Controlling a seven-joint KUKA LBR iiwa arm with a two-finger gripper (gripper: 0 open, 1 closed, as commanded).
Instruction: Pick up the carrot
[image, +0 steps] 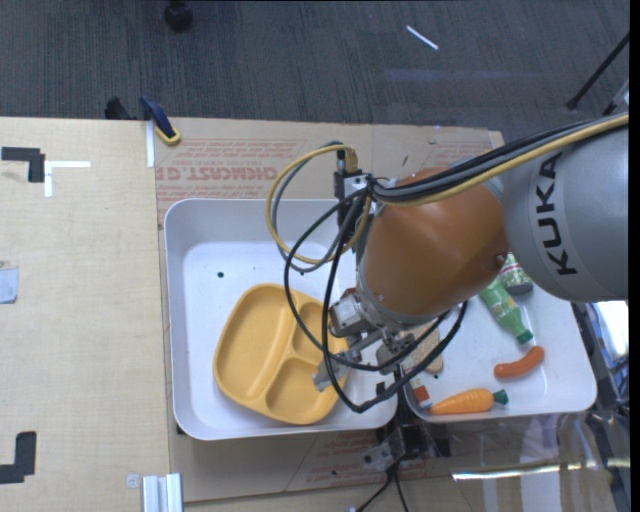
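Carrot (463, 402) lay on the floor of the right bin (570, 392), close to its near wall and just right of the divider between the two bins. Rested flat, untouched by anything visible. Long axis ran nearly left to right across the view, tilted slightly, orange tip toward the left and green top toward the right. Judged not yet picked up: no lift, no contact to be seen, so the whole grasp remained to be done.

Just up and right of it, well clear, sat a small orange-red sausage-like piece (519, 364). Farther back in the same bin, a green bottle (507, 300), partly covered by the arm.

Above and left of the carrot hung the claw (375, 358), over the divider and the right edge of the yellow divided plate (268, 353) in the left bin (195, 300). Buried under the orange wrist band and a tangle of black and yellow cables; cannot tell whether spread or pressed together. Near the carrot's tip end but not over its middle, so probably a short shift to the right and a descent needed before any closing

Beneath both bins, the pale wooden table (80, 330)
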